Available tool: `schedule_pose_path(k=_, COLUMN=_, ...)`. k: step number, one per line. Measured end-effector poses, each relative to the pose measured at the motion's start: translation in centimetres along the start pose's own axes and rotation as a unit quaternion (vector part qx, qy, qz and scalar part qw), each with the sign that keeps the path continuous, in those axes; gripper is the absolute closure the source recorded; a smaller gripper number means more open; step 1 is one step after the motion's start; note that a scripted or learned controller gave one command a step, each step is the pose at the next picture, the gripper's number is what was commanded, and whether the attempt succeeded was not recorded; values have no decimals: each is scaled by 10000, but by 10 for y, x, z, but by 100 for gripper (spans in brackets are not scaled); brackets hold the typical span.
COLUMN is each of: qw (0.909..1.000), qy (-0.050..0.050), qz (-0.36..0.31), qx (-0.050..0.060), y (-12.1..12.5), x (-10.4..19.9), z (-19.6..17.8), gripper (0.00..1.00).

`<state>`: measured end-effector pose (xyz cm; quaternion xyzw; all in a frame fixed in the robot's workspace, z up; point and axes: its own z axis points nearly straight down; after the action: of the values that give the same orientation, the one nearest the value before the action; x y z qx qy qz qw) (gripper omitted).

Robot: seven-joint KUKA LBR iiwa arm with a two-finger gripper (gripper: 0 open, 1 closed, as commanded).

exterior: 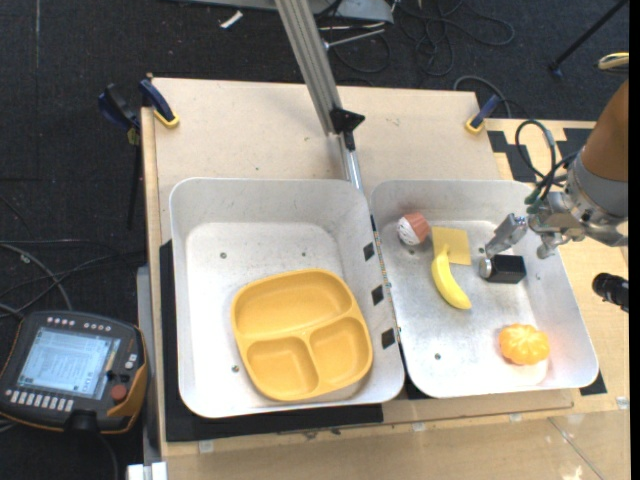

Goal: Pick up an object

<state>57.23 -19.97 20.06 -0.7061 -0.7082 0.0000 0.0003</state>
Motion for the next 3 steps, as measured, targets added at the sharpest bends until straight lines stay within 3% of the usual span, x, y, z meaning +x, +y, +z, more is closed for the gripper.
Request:
schedule_pose_path(k=1, qw=10000, qy=0, qz=0, qx=0, y=0, x=0, z=0, gripper=0)
schedule_pose_path(k=3, qw=10000, qy=-6, qz=15, qx=-1, y=-7, x=-6, z=107, gripper=0)
